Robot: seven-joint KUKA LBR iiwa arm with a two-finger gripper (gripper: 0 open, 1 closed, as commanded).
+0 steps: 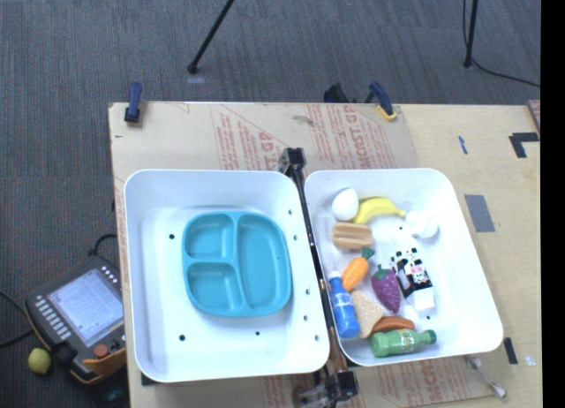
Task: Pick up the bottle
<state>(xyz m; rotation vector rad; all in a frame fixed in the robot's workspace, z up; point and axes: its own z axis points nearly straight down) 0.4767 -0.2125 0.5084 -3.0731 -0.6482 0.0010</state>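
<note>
In the right bin (466, 221), two bottles. Green bottle (402, 342) flat against the near wall, long axis nearly level across the view, slightly tilted, cap end toward the right. Just above it and touching, a red piece (395, 323). Blue-capped bottle (342, 306) flat by the bin's left wall, long axis running up and down the view, cap at the far end, base near the green bottle's left end. Tight against its right side, a tan wedge (367, 313); just beyond its cap, a carrot (355, 272). Further right, grapes (386, 289) and a cow-print carton (413, 278). At the far end, well apart from both bottles, an egg (345, 204), banana (380, 209) and bun (352, 237). In the left bin (150, 221), a blue tray (237, 263).
</note>
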